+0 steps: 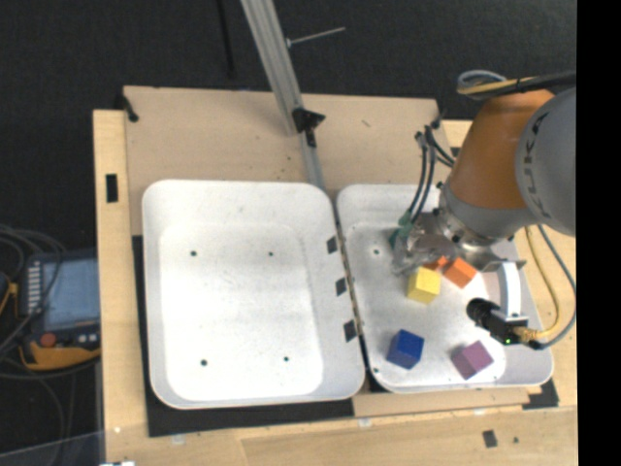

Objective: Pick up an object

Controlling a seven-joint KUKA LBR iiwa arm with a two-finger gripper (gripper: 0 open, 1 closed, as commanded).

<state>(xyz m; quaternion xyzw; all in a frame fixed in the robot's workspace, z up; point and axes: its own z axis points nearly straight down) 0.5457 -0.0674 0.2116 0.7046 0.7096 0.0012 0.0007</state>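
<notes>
Right bin (383,382) holds four small blocks: yellow cube (423,285) mid-bin, orange block (459,273) just beside it, partly hidden; blue cube (406,349) and purple cube (473,358) near the front rim.

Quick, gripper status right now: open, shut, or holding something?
Gripper: cannot tell; it sits low in the right bin above the yellow block.

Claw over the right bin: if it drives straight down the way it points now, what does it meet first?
Most likely the yellow block, which sits just below the claw, with the orange block beside it. Depth is unclear from this slanted view, so it could instead reach the right bin floor.
</notes>
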